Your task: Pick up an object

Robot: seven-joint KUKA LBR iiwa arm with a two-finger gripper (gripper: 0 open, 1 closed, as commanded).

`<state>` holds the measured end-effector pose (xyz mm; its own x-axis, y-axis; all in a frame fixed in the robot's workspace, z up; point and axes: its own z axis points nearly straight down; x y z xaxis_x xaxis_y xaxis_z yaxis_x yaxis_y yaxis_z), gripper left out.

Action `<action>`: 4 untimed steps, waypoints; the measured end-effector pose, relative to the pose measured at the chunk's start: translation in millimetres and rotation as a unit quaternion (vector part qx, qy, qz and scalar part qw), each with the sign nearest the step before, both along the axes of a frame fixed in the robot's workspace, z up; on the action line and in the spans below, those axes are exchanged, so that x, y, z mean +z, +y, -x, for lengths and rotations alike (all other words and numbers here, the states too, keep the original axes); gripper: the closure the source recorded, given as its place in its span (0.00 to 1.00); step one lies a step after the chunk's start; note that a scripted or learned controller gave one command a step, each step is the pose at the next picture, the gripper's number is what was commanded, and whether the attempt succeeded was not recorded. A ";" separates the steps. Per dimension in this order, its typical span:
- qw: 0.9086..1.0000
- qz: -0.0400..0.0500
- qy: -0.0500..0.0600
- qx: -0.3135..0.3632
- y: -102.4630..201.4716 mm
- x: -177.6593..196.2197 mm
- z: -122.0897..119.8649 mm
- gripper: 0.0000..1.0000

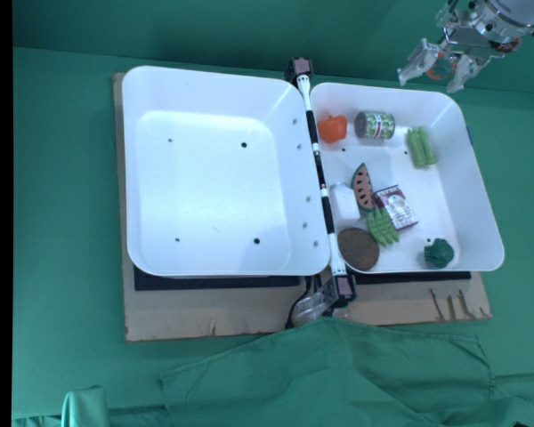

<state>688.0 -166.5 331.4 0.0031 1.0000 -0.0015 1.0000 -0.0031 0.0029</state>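
Green cloth (62, 194) is spread over the bench, and on it a brown cardboard sheet (205, 323) carries two shallow white bins side by side. More green fabric (338, 372) is bunched along the near edge of the cardboard.

No objects are seen in the left bin (160, 83), its floor being marked by a few small dark dots. The right bin (481, 229) holds all the objects. By its far left corner an orange piece (333, 128) is seen, and just beside it, along the far edge, a small can (375, 124) lies on its side. A green bean pod (419, 146) lies further toward the far right corner. Near the middle a watermelon slice (363, 186) is found, with a small printed box (397, 206) just to its right and a white object (344, 202) against the left wall. A second green pod (382, 226) lies next to the box. At the near left corner a brown round object (359, 248) rests, and toward the near right corner a dark green broccoli-like piece (439, 253) sits.

The gripper (434, 71) is held above and beyond the far edge of the right bin, near its far right corner, well apart from every object. Its fingers (412, 66) are spread apart, and nothing is seen between them. An orange patch shows behind the gripper; what it is cannot be told.
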 end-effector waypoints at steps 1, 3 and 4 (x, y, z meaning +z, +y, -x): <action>1.000 -0.001 0.005 -0.001 12.2 -92.9 42.3 0.00; 1.000 0.001 -0.001 -0.001 -15.1 -147.4 117.7 0.00; 1.000 0.005 -0.011 -0.001 3.6 -144.7 158.3 0.00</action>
